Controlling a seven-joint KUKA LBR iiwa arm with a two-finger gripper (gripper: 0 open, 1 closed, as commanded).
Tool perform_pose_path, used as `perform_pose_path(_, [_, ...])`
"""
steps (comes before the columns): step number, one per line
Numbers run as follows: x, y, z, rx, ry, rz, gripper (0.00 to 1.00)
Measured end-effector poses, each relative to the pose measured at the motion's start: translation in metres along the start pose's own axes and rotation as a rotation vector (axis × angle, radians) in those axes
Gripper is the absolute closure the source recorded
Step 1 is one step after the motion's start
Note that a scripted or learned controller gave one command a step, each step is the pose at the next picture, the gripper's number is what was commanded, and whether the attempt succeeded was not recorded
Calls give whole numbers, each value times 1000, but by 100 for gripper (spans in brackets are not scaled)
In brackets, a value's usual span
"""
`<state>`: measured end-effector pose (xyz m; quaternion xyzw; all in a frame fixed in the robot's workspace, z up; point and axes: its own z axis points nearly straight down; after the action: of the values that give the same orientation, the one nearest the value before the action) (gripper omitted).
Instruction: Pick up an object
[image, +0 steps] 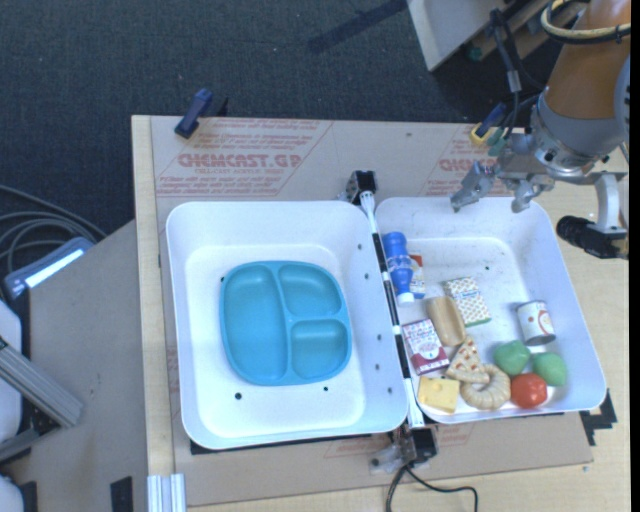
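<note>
Approach step: gripper spread wide, empty, above right bin rim; next, descend onto a toy

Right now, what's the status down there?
Tool open, holding nothing, above right bin's far rim. Toy food untouched at near end. Nothing in the way.

Every object lay in the right bin: a blue-capped bottle along its left wall, a small can on its side toward the right wall, and a green ball beside a red tomato near its front rim.
</note>
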<state>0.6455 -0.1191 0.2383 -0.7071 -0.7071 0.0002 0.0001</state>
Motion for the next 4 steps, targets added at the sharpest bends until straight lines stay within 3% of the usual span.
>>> perform_pose_path(1, [10,-64,88,1,0,0,0])
perform_pose_path(2, [21,-70,147,-12,-4,2,0])
perform_pose_path(3, [26,-91,148,-18,-6,0,0])
perform_pose_path(4, [26,-90,138,-19,-4,1,100])
